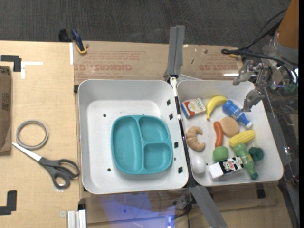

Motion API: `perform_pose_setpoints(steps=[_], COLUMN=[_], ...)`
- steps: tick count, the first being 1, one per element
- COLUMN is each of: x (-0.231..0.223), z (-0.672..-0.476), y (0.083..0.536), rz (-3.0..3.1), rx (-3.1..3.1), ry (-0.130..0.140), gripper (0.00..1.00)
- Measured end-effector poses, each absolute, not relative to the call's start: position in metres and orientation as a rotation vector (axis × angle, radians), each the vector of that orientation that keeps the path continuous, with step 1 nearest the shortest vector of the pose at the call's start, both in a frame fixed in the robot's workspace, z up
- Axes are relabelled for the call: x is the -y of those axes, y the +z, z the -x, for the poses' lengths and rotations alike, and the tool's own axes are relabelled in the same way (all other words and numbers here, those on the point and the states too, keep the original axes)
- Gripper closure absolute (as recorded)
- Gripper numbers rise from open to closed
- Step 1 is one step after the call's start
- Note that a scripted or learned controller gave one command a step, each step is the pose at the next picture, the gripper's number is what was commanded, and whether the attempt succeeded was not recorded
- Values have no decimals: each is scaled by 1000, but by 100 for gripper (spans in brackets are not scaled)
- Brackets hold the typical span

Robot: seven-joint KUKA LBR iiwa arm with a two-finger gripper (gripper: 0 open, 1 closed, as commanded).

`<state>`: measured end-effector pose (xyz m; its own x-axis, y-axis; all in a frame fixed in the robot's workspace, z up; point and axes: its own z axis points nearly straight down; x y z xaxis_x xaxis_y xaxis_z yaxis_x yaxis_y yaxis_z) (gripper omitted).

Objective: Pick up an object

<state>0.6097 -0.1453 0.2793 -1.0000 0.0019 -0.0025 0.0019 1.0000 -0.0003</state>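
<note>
Milk box (230, 167) nearest cam looks light and stiff, so I'm eyeing its flat sides w/ my pincer (250, 99), prongs apart over the bottle (236, 112).

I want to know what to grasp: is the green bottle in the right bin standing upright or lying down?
Lying down. The green bottle rests on its side in the right bin, its length stretched along the floor.

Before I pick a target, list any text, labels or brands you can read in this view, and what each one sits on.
"CHEMCAST GP", printed in red and upside down, repeated on the brown paper sheet behind the bins.
Small red and white carton in the right bin: picture on its face, print too small to read.
Black and white carton: cow-spot pattern, no legible words.
</note>
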Motion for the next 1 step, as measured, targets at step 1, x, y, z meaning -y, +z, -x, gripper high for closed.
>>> perform_pose_setpoints(steps=[1], x=[149], z=[-621], y=[173], rz=[-162], rx=[-3136], ry=[0], gripper=[0])
